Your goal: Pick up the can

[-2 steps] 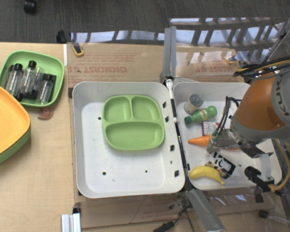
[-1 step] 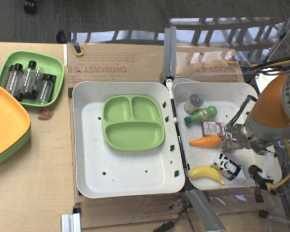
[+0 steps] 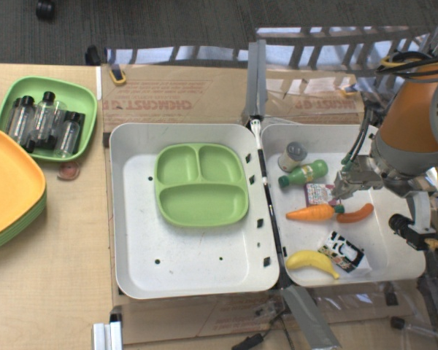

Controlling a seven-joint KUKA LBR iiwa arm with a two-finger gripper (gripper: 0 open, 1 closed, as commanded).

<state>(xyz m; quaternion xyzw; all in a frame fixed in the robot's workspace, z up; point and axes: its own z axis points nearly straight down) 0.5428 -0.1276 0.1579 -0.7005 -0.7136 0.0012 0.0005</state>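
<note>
We saw the can (image 3: 296,152) standing near the right bin's (image 3: 394,268) far left corner, beside a green bottle (image 3: 304,173). The gripper (image 3: 341,192) hovered over the carrot (image 3: 311,213); we couldn't tell its state.

A green divided plate (image 3: 201,184) is sitting in the left bin (image 3: 131,217). A banana (image 3: 311,262), carrot (image 3: 311,213) and green bottle (image 3: 304,173) are lying in the right bin (image 3: 394,265).
</note>
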